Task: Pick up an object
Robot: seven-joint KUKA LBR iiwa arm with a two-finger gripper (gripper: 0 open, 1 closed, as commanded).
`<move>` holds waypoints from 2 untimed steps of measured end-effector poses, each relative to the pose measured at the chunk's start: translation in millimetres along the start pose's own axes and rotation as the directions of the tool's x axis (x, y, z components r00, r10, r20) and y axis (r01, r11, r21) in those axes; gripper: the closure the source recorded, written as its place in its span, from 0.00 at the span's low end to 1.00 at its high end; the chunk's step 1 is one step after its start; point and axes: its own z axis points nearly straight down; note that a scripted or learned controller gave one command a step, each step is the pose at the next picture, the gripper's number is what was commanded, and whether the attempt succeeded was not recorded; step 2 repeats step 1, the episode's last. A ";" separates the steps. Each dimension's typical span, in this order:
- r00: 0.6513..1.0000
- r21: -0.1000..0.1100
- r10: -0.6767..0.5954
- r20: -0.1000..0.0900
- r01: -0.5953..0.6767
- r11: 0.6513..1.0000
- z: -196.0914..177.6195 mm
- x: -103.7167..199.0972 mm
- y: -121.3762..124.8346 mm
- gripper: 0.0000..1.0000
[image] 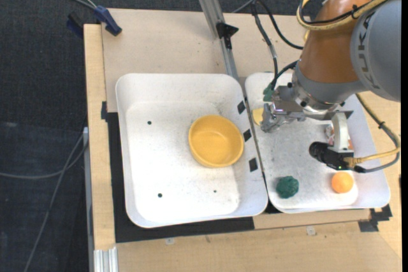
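Note:
My gripper [270, 120] hangs over the left part of the right bin [299, 200], near the bin's left wall. A small yellow thing [257, 115] peeks out just left of the gripper, mostly hidden by it. A dark green lump [287, 186] lies near the front of the right bin, well below the gripper. An orange ball [342, 183] rests at the front right of the same bin. A yellow bowl [215, 140] sits upright in the left bin [146, 200], towards its right side.
The two white bins stand side by side with a narrow gap between them. A slanted metal pole [210, 3] rises from behind the bins. The wooden bench edge [95, 137] runs along the left.

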 end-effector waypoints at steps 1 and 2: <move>1.000 -0.002 -0.001 0.000 0.001 1.000 -14.1 58.7 -18.9 1.00; 1.000 -0.002 -0.001 0.000 0.001 1.000 -14.1 58.7 -18.9 1.00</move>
